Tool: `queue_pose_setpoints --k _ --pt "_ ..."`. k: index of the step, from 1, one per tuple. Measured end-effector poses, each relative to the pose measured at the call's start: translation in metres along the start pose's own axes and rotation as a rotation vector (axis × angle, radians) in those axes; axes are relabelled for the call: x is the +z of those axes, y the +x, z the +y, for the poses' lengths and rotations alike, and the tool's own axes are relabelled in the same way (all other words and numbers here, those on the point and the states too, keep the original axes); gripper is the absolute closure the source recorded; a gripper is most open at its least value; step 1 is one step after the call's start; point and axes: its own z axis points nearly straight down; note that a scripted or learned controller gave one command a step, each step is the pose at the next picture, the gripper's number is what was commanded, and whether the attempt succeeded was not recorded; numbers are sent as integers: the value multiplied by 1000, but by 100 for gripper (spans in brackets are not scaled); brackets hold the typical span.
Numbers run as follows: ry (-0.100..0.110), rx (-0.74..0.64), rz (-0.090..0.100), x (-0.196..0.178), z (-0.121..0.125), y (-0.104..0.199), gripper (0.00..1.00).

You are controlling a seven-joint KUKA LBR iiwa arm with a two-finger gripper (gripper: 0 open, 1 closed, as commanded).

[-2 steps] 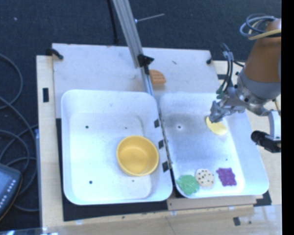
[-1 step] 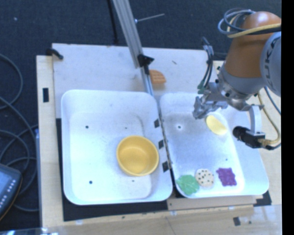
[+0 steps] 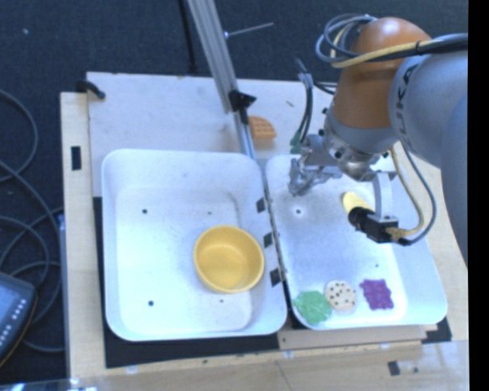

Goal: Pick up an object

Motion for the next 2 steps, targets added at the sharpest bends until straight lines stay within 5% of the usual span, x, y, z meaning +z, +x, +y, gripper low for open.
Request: queue_pose_setpoints --k 2 --pt "-1 0 1 19 15 104 100"
